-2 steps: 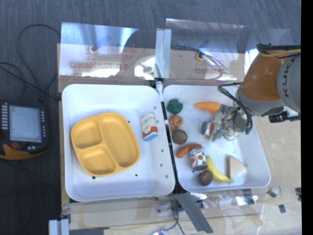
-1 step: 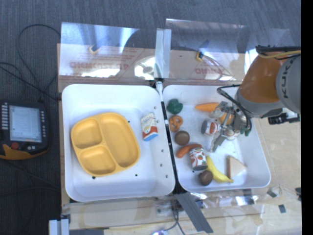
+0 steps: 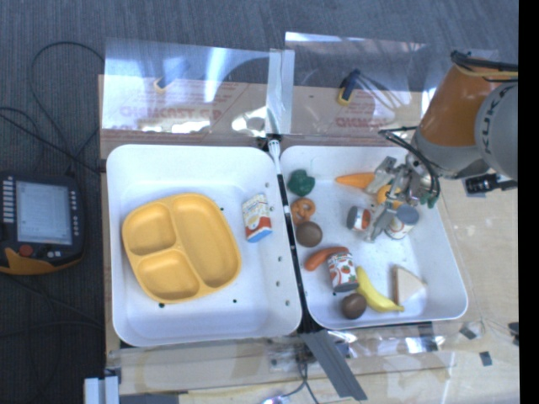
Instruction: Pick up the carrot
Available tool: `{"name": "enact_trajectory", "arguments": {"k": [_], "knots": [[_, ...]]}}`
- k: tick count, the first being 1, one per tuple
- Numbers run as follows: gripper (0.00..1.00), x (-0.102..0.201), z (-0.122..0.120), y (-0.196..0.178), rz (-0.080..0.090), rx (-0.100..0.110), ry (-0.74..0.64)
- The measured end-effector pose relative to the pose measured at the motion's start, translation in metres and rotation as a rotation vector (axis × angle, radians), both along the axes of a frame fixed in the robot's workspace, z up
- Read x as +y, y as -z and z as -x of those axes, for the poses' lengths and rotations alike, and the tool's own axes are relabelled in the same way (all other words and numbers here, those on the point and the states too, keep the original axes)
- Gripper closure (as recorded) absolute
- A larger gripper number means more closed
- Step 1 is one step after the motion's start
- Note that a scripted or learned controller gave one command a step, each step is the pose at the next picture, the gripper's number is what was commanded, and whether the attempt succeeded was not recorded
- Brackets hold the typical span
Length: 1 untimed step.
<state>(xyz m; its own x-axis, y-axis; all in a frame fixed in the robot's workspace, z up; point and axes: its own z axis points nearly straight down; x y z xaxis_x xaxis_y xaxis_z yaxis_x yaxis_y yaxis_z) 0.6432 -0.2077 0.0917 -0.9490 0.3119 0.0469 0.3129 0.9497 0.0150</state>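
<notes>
The carrot (image 3: 355, 179) is an orange cone lying in the right bin (image 3: 446, 297), near its back wall, tip pointing left. My gripper (image 3: 384, 199) is low in that bin, just right of the carrot's thick end. Its fingers look spread apart and open, one finger (image 3: 386, 172) beside the carrot's thick end, the other (image 3: 381, 224) nearer the front. A small orange patch shows between them; I cannot tell whether it belongs to the carrot. The carrot rests on the bin floor.
Around the gripper sit a small can (image 3: 360, 219) and a bluish item (image 3: 406, 217). Further left and front are a green piece (image 3: 300, 181), a sausage (image 3: 323, 257), a banana (image 3: 376, 290) and a bread wedge (image 3: 408, 286). The left bin holds a yellow divided plate (image 3: 179, 247) and a carton (image 3: 257, 217).
</notes>
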Motion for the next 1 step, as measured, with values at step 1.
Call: {"name": "enact_trajectory", "arguments": {"k": [1], "knots": [[1.0, -0.0006, -0.0083, -0.0131, 0.017, -0.045, 0.001]]}}
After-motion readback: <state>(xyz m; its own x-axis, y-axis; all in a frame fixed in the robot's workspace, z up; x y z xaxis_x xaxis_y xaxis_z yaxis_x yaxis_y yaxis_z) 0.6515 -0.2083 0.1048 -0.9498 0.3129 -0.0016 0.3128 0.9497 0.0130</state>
